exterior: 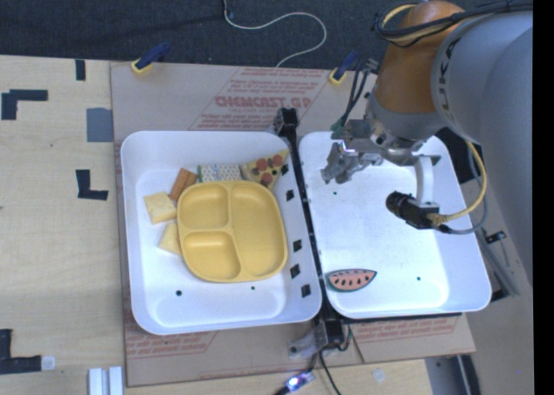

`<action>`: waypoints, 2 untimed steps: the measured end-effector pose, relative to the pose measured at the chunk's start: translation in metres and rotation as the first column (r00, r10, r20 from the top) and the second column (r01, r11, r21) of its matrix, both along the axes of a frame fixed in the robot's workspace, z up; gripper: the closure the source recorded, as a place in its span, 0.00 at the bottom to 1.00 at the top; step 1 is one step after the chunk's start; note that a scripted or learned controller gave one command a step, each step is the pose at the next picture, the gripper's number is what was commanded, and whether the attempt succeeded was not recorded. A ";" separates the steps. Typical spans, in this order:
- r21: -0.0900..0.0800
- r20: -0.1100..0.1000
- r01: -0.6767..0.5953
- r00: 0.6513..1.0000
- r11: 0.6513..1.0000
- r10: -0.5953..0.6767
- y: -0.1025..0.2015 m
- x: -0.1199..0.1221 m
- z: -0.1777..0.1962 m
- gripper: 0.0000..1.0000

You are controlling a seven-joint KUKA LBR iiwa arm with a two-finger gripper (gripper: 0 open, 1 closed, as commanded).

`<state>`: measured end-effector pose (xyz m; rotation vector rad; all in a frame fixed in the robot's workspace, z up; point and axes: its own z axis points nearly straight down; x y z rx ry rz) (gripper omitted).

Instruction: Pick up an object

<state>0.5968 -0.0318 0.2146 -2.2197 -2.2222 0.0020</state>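
Observation:
A watermelon slice toy (350,279) lies near the front edge of the right bin (450,294). In the left bin (143,289) a yellow divided plate (232,230) lies over several small food toys, among them crackers (161,208) and a pizza-like piece (267,167). My gripper (339,166) hangs over the back left part of the right bin, well behind the watermelon slice. I see nothing between its fingers.
A black divider (299,211) runs between the two bins. A white cable (268,21) lies on the dark surface behind the bench. Blue and yellow clamps (149,58) hold the cardboard sheet at its back corners.

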 end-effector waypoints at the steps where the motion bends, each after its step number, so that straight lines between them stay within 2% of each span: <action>1: 0.001 0.001 -0.001 1.000 1.000 0.001 0.005 0.003 0.017 1.00; 2: -0.001 -0.002 0.002 1.000 1.000 -0.002 0.005 -0.013 0.010 1.00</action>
